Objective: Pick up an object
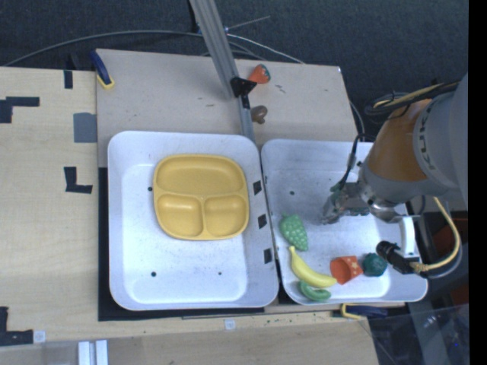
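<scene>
Four candidates: all lie in the right-hand shallow white bin [304, 162], toward its near edge.
Grape cluster: a small green bumpy plastic bunch of grapes [294, 232] just left of the gripper – likely light and hollow; the knobbly surface should give the pads some purchase, so a pinch across its narrow width looks best.
Banana: a curved yellow plastic banana [308, 271] lying against the near left corner, touching a small green leafy-looking piece [315, 292] below it; smooth and probably slippery, best taken across the middle of the curve.
Orange piece: a small orange-red blocky toy [345, 268] just right of the banana's tip – stiff and light by the look of it; its exact shape is too small to tell.
Teal piece: a dark teal rounded toy [373, 265] just beside the orange one, near the bin's right wall; round things tend to roll out of a pinch.
Gripper: the grey two-finger gripper [335, 207] hangs low over bare bin floor, between the grapes and the right wall; nothing shows between its tips, and whether it is spread or closed I cannot tell.
Left bin: a yellow three-compartment plastic plate [202, 196] sits in the other white bin [125, 226], well apart from the gripper.
</scene>
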{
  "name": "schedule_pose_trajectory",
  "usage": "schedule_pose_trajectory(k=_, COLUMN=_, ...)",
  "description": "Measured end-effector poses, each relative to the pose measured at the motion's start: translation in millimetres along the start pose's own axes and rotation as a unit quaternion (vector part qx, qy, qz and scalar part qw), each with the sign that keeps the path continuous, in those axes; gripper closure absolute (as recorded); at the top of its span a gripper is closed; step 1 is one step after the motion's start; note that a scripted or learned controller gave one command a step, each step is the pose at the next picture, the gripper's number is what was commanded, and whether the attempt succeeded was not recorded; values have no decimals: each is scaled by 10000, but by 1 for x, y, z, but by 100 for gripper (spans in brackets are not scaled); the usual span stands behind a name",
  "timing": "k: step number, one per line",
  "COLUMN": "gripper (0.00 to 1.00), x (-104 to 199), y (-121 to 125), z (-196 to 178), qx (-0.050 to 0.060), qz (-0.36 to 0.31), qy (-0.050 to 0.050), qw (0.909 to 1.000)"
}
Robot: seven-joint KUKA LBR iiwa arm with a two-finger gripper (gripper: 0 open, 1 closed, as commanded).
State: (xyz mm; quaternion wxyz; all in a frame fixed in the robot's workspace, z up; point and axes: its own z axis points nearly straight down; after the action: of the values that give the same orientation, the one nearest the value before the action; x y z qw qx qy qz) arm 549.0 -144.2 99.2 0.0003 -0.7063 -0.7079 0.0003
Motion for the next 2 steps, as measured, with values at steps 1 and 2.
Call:
schedule_pose_trajectory(k=1, gripper=100, x=2, y=4, z=-63, qx=-28, qz=1, qy=-6, qw=10000)
schedule_pose_trajectory(k=2, gripper=100, x=-7, y=9, z=-116, qx=-27, qz=7, qy=-9, qw=10000)
